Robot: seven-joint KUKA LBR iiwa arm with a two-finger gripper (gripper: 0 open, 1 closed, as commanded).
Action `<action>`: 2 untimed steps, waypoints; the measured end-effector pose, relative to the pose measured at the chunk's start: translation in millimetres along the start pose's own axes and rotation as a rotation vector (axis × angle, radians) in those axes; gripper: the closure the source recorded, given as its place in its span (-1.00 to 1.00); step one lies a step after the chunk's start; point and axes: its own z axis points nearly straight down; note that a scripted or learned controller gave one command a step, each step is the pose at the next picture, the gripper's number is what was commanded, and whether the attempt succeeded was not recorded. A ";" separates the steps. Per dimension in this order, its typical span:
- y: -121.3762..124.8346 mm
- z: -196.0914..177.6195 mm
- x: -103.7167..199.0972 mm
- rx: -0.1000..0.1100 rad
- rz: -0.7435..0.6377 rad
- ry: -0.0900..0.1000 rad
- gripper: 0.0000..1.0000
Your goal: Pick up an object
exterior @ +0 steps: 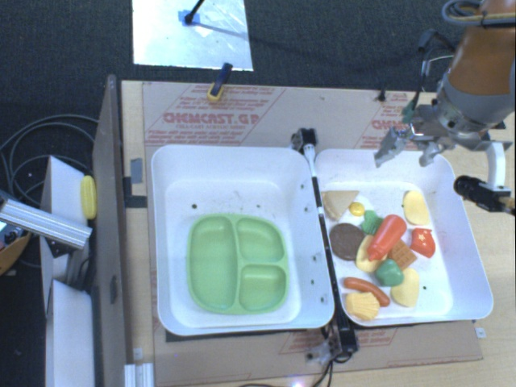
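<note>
My gripper [407, 151] hangs over the far rim of the right bin [472, 276], its two fingers [387, 148] spread open with nothing between them. Below and in front of it, the bin holds several toy foods: an orange carrot [387, 234], a red tomato piece [422, 242], a brown round cookie [346, 240], a tan bread wedge [339, 202], a pale yellow lemon slice [416, 208], a sausage [367, 288] and a green pepper [389, 272]. All of them lie apart from the gripper.
The left bin [185, 176] holds a green divided plate [238, 263]. A black clip [305, 140] sits where the two bins meet at the back. The arm's orange band [484, 51] and cables rise at the upper right. Cardboard lies under both bins.
</note>
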 end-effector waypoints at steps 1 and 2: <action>-21.1 81.6 -19.0 0.004 0.003 0.001 -1.00; -49.1 174.0 -25.4 -0.005 0.003 -0.003 -1.00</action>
